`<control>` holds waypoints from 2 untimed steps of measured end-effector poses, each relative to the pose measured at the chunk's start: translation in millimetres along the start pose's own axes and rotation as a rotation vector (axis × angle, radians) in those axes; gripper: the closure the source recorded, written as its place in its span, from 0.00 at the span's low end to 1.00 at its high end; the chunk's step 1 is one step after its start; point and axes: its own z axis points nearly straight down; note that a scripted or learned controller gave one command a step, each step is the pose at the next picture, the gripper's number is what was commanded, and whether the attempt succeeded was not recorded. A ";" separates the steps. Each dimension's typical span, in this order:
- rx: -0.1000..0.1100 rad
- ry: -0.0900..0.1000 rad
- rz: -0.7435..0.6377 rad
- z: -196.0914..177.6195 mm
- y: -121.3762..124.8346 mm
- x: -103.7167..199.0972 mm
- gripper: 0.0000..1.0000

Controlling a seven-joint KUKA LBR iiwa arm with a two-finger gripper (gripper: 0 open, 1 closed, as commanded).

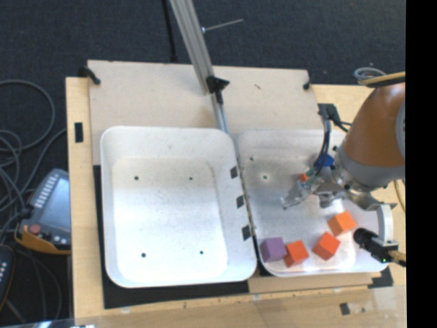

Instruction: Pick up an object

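Four small blocks lie along the near side of the right bin (273, 152): a purple cube (274, 249), an orange cube (296, 253) touching it, a second orange cube (326, 245), and a third orange cube (342, 222) further right. My gripper (295, 197) hangs low over the middle of that bin, up and left of the blocks and apart from them. The wrist above it hides part of the bin floor. Nothing can be seen held in the gripper.
The left bin (171, 203) sits beside the right one, with a raised rim (240, 197) between them. A slanted aluminium bar (194, 39) rises from the back of the bench. Cables and a pendant (48, 210) lie off the bench at left.
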 end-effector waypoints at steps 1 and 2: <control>0.009 0.000 -0.002 105.4 34.9 -31.3 0.00; 0.000 -0.004 -0.001 110.1 64.0 -97.7 0.00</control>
